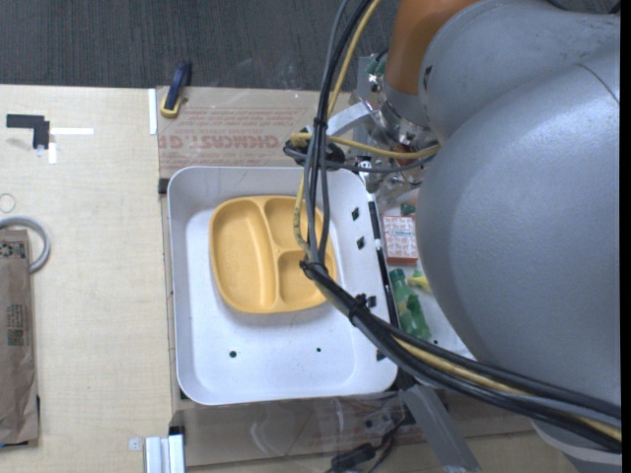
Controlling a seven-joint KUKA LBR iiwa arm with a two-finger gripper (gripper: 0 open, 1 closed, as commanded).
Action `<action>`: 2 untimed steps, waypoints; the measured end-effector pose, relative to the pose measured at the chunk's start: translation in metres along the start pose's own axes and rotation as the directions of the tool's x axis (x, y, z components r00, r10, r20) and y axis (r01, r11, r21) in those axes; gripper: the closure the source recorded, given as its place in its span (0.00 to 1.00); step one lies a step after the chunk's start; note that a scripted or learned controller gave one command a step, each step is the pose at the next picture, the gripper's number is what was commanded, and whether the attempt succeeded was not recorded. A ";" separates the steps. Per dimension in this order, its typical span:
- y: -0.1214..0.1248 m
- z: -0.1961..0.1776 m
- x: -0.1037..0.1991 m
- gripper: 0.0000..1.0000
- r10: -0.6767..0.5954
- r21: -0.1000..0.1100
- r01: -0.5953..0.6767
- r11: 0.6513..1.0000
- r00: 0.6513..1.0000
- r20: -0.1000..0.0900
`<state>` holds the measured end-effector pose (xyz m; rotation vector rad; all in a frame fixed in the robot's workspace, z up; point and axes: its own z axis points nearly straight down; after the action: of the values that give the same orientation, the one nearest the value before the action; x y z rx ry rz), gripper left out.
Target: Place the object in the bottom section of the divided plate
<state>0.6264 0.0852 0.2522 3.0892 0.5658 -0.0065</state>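
The grey arm (532, 235) looms over the right bin (434, 333), covering most of it. Its gripper (386, 158) sits near the bins' shared far edge; whether it's open or closed, I cannot tell. The yellow divided plate (268, 254) lies in the left bin (256, 363), towards its far right. Small packets (402, 264) lie along the right bin's left wall.

The arm (532, 215) hides most of the right bin (419, 294) (items indistinct).
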 end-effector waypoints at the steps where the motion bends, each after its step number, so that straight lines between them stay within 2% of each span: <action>1: -0.029 -0.099 -0.001 1.00 0.021 -0.001 -0.021 1.000 1.000 0.000; 2: -0.134 -0.082 0.049 1.00 0.051 -0.001 -0.051 0.999 0.999 0.000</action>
<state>0.6255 0.2280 0.3344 3.1017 0.4866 -0.0059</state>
